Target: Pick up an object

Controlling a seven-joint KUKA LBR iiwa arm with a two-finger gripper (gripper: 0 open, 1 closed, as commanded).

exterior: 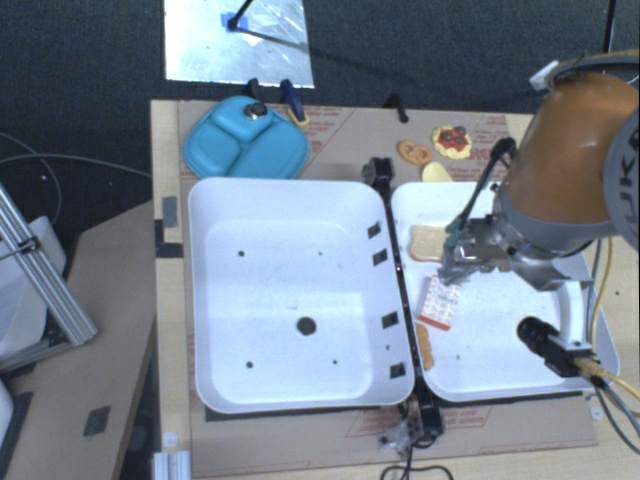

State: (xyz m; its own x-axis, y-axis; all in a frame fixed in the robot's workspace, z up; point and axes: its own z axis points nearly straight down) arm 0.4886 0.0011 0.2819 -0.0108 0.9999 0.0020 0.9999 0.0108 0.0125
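The arm's orange band (580,138) runs out past the right edge, so its full shape is cut off. It and the grey wrist cover much of the right bin (500,368), hiding that bin's far right wall and corner. The hand (462,260) sits low over the right bin, too small and cluttered to tell how it stands or whether it touches anything. It overlaps the near end of a tan slab (428,241) lying in the bin. A red-and-white packet (437,304) just below the hand carries print too small to read.
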